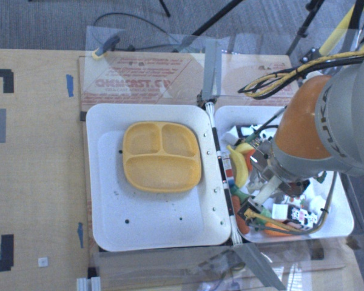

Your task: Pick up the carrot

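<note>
The carrot (276, 232) looks like the long orange thing lying along the front wall of the right bin (343, 220), partly covered by other items. A second orange piece (240, 222) lies in the bin's front-left corner, and I cannot tell whether it is part of the same carrot. My gripper (278, 185) hangs low over the middle of this bin, under the orange wrist band, just behind and above the carrot. The arm hides much of the bin's contents.
The left bin (103, 223) holds a yellow divided plate (162, 156). In the right bin a yellow banana (238, 157), a red piece (252, 160), green bits and small white items crowd the left and front. A ridge (221, 174) separates the bins.
</note>
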`<state>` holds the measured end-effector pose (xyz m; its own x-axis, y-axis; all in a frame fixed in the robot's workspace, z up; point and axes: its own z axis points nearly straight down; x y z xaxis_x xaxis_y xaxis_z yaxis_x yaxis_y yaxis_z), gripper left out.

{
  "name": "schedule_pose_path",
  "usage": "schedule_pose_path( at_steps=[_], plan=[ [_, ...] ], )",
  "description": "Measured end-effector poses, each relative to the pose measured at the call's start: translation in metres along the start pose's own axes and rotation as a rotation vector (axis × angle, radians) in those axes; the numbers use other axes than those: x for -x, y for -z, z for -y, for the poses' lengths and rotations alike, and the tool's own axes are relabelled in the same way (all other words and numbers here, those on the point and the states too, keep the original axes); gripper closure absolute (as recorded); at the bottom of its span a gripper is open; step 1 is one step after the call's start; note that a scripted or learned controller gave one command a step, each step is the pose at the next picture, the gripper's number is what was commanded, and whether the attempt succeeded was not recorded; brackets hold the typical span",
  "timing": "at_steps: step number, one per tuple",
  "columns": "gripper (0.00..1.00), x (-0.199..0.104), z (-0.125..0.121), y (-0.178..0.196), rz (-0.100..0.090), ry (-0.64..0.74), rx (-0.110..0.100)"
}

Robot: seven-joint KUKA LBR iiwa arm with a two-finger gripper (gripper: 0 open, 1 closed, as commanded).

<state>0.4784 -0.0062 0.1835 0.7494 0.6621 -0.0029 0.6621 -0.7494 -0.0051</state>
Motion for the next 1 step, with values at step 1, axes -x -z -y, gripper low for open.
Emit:
schedule_pose_path(
  at_steps=[1],
  plan=[
    [1.00, -0.0480, -0.1160, 0.0014, -0.001, -0.105, 0.003]
  ],
)
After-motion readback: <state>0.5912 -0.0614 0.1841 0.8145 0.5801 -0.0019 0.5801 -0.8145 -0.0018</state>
